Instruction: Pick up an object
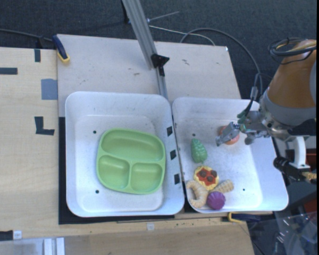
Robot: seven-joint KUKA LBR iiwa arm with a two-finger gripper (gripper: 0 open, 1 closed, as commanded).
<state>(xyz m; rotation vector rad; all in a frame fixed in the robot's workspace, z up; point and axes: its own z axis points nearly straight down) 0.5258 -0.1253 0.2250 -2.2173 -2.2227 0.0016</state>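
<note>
A small orange-red rounded toy object (232, 135) lies in the upper middle of the right-hand shallow white bin (266, 190), right at the tip of the grey two-finger gripper (225, 137). The gripper overlaps its left side, so only part of it shows: an orange-red body with a paler patch on top. Whether it sits between the fingers cannot be made out, and whether the fingers stand wide or narrow cannot be told either.

Other things in the same bin lie below and to the left, apart from the object. A green bumpy toy vegetable (198, 151) lies near the bin's left wall. Further down sit a yellow round toy pizza with red spots (206, 176), a tan pretzel-shaped toy bread (196, 194), a tan toy corn-like piece (225, 186) and a purple round toy (216, 200), clustered close together near the bin's lower left corner. Nothing lies between these and the orange-red object.

The left-hand shallow white bin (80, 142) holds a light green plastic divided plate (131, 161) with three compartments. A grey metal pole (143, 31) slants down from the top to the gap between the bins.
</note>
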